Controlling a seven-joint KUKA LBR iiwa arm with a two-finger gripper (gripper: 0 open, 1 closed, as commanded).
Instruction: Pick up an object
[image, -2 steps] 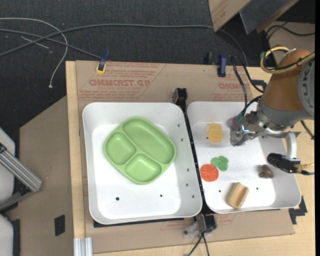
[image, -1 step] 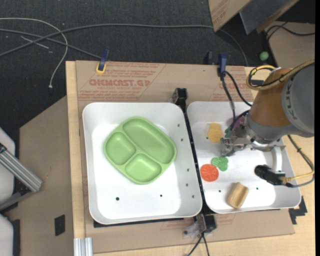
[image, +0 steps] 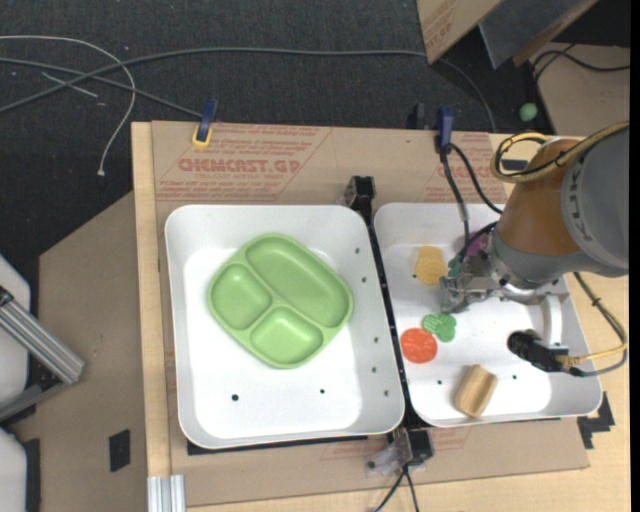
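Our end effector (image: 462, 288) sits low in the right bin (image: 560, 400); we cannot tell its state. Left to right: green divided plate (image: 280, 300), red disc (image: 419, 346), green piece (image: 438, 325), yellow piece (image: 430, 265), tan cylinder (image: 475, 390). We risk closing between crowded pieces and lifting nothing.

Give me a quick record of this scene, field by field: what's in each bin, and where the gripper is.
left bin: green divided plate
right bin: yellow piece, green piece, orange-red piece, tan cylinder
gripper: low over the right bin, between the yellow piece and the green piece
held: nothing visibly between the fingers
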